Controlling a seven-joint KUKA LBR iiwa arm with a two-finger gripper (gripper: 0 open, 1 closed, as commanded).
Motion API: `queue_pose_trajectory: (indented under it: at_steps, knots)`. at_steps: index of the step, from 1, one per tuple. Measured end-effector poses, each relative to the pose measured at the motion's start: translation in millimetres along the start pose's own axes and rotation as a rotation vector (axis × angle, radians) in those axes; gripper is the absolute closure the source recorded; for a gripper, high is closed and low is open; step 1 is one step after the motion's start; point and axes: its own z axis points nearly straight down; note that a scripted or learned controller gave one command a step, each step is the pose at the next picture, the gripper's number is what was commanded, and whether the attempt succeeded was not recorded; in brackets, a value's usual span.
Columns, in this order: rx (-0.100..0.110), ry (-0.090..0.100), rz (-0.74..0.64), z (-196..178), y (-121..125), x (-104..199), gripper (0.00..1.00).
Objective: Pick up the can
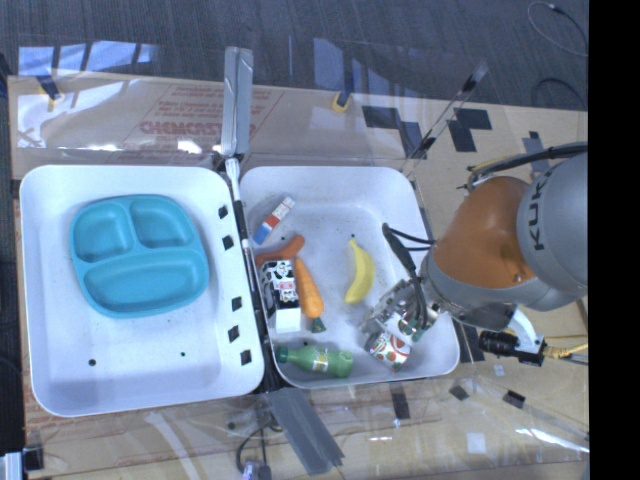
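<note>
The bench (330, 118) is light wood under clear plastic sheeting, and behind it lies dark grey carpet (300, 8) with cables. The left bin (60, 368) holds a blue divided plate (140, 253). In the right bin (330, 188) the can (392, 346) lies near the front right corner, with the gripper (398, 320) directly over it; whether its fingers are open or closed I cannot tell.

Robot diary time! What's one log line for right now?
gripper: over can | can: right bin, front right corner | grasp: unconfirmed
</note>
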Motion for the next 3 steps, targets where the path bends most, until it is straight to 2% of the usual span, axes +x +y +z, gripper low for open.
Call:
queue_pose_trajectory:
  at_steps: [1, 2, 3]
  knots:
    - [0.000, 0.000, 0.000, 0, 0, 0, 0.00]
    - [-0.001, -0.002, 0.083, 0, 66, -64, 0.00]
    - [-0.001, -0.003, 0.115, -133, 23, -24, 0.00]
